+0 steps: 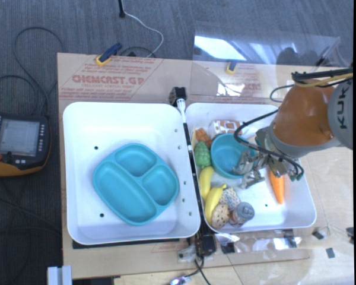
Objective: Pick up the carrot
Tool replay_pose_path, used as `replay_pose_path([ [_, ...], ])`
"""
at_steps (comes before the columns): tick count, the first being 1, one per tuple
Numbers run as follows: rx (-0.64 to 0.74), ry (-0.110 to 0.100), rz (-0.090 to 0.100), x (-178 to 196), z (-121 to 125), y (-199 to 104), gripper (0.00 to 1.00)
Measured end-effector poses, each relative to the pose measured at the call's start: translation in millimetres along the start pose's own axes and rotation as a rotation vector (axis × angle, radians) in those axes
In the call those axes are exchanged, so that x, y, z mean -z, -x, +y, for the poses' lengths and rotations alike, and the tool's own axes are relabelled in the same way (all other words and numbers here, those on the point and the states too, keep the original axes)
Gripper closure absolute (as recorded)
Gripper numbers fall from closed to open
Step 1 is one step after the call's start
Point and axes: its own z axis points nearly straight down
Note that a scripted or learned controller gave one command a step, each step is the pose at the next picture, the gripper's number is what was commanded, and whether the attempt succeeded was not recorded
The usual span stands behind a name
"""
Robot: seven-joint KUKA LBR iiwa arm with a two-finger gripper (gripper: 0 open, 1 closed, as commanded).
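Note:
The orange carrot (277, 186) lies in the right bin (296, 217), near its right wall, pointing toward the front. My gripper (253, 172) hangs over the bin just left of the carrot, beside the blue bowl (227, 154). The metal fingers are tangled in view with cables, and the carrot is not between them. The arm's orange band (305, 116) sits above and to the right of the gripper.
The right bin also holds a green vegetable (202, 155), a banana (205, 180), a second yellow piece (214, 200), a speckled item (222, 215), a grey item (244, 211) and a packet (226, 126). A blue divided plate (136, 183) lies in the left bin (83, 123).

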Motion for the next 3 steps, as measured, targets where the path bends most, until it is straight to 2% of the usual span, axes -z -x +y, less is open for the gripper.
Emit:
replay_pose_path([
  [1, 0.001, 0.004, 0.010, -2.9, 0.8, -2.9, 0.00],
  [2, 0.078, 0.005, 0.009, -1.0, -13.4, -58.3, 0.00],
  [3, 0.077, -0.007, -0.007, 14.7, -16.5, -52.0, 1.00],
])
